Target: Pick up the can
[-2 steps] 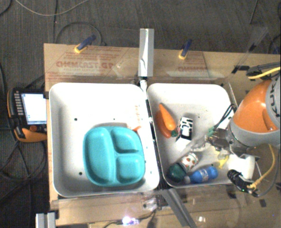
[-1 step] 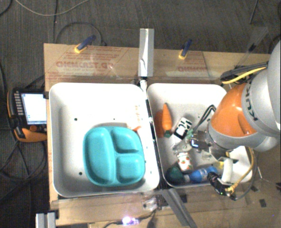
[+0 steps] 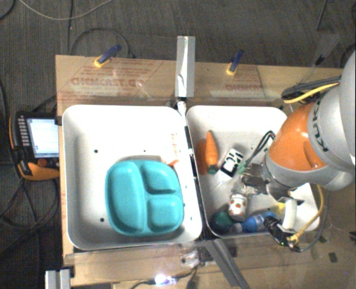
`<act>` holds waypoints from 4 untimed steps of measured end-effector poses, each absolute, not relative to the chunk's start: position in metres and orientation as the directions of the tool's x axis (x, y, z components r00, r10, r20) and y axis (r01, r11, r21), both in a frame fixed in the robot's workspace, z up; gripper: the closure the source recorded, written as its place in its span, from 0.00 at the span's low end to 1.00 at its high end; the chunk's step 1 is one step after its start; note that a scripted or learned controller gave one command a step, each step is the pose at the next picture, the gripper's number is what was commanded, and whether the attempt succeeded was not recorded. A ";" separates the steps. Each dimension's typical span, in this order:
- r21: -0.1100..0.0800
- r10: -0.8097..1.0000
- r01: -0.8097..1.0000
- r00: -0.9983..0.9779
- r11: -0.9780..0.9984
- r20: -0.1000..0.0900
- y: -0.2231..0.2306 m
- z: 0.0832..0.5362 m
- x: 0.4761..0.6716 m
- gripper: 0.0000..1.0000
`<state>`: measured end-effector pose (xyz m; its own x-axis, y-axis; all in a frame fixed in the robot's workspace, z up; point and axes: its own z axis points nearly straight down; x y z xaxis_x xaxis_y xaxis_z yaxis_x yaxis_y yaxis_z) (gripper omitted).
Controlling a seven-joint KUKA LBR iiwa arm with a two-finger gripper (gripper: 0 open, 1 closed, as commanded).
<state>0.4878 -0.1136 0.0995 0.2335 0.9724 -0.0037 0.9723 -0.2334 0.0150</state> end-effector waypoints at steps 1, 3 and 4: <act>-0.001 0.797 0.797 0.604 -0.604 -0.006 -0.087 0.226 0.512 1.00; -0.001 0.695 0.695 0.719 -0.719 -0.006 -0.092 0.272 0.570 0.00; -0.006 0.885 0.885 0.465 -0.465 -0.003 -0.058 0.182 0.495 0.00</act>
